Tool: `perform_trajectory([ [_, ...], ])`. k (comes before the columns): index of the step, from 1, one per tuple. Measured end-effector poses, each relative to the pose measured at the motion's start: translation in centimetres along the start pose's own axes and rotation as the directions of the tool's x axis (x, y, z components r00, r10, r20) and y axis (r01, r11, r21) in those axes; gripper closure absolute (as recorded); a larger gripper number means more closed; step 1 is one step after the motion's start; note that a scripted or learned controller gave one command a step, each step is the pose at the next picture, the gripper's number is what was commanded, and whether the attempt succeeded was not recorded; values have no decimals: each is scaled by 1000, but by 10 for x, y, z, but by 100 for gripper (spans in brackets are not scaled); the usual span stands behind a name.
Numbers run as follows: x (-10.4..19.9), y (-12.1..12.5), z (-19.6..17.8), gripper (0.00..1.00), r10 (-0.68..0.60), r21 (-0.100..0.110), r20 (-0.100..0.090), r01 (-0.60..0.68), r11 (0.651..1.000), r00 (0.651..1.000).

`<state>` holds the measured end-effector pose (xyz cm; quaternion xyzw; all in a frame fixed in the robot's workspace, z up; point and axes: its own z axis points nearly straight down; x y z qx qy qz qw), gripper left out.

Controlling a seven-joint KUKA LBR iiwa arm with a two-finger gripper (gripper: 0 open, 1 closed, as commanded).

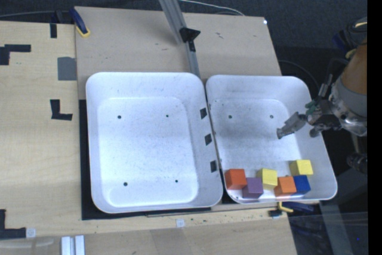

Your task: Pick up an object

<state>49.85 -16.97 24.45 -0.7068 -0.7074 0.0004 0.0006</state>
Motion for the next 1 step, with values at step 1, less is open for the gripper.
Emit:
perform_trajectory([
  [1,27,29,-27,0,-4,-4,0,4,1000,1000],
])
